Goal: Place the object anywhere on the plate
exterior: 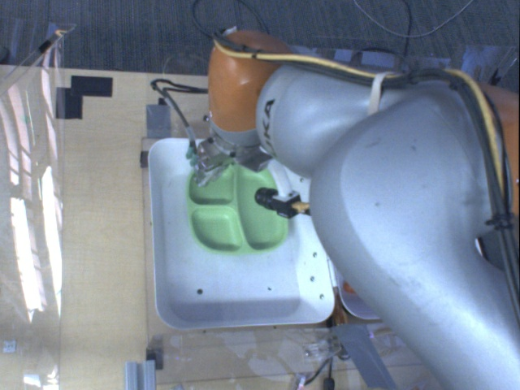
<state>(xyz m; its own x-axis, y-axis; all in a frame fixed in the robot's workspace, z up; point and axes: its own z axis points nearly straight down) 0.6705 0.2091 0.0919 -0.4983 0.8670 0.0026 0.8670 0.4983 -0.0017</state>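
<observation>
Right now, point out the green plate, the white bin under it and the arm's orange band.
green plate (218, 224), camera view, lower-left compartment.
white bin (231, 287), camera view, bare floor.
orange band (234, 80), camera view, its upper face.

1. This is a robotics lab: a large grey arm reaches over a pale wooden bench.
2. Black tape marks and a clear panel sit on the bench.
3. Loose cables trail across grey carpet.

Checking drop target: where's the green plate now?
Camera view: the green plate lies in the left white bin, in its far half, with the gripper over the plate's far-left corner.
</observation>
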